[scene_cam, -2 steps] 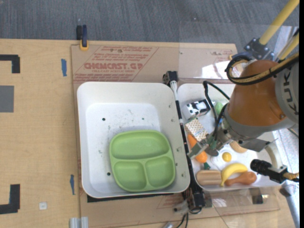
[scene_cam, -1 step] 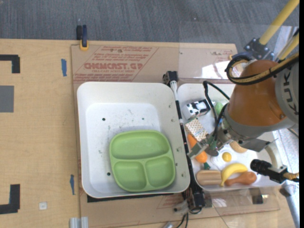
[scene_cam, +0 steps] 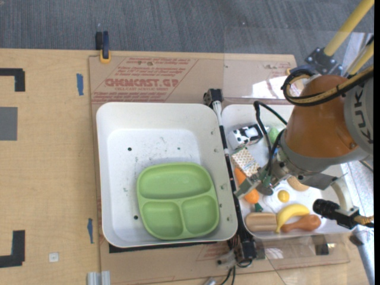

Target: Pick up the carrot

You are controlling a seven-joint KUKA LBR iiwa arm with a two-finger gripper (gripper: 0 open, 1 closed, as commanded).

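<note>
Carrot point(scene_cam: 245, 186) lies beneath the hand point(scene_cam: 259, 184), whose grip I cannot tell; cardboard point(scene_cam: 142, 76) reads "CHEMCAST".

Bright, even light; perhaps slight softness

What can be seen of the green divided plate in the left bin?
The pale green three-compartment plate looks like matte plastic, rounded-square with a raised rim. One wide compartment runs along its far side and two smaller ones sit along its near side. It lies flat and upright in the near right part of the left white bin, resting on the bin's floor, its near edge close to the bin wall. Nothing lies in its compartments.
</note>
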